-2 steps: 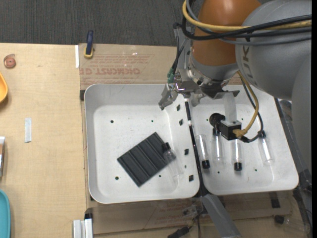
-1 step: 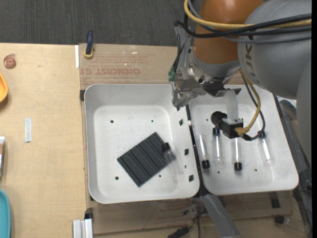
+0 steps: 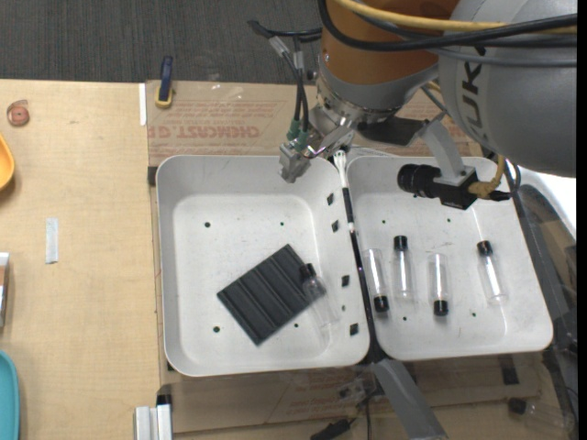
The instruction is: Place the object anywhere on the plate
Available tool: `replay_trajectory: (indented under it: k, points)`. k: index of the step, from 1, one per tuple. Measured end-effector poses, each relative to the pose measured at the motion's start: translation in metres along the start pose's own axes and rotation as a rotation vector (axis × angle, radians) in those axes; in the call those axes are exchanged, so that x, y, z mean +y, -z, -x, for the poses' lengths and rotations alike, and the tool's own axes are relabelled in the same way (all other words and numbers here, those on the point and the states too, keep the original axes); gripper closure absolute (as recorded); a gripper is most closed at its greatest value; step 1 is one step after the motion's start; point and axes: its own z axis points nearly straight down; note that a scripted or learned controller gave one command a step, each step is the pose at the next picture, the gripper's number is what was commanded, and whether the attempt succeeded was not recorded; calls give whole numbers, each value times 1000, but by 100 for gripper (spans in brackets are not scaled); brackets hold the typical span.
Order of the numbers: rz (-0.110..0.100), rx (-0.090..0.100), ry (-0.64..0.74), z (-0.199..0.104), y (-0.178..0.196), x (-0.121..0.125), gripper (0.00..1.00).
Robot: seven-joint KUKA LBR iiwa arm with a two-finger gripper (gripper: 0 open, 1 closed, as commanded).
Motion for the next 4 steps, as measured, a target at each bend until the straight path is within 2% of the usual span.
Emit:
replay_trajectory:
  k: [1, 2, 3, 4]
  points:
    - [2, -1, 242, -13, 60, 48, 100]
    - [1, -4, 243, -12, 68, 49, 100]
    - [1, -1, 318, -5, 80, 76, 100]
    - [2, -1, 479, 5, 80, 108, 100]
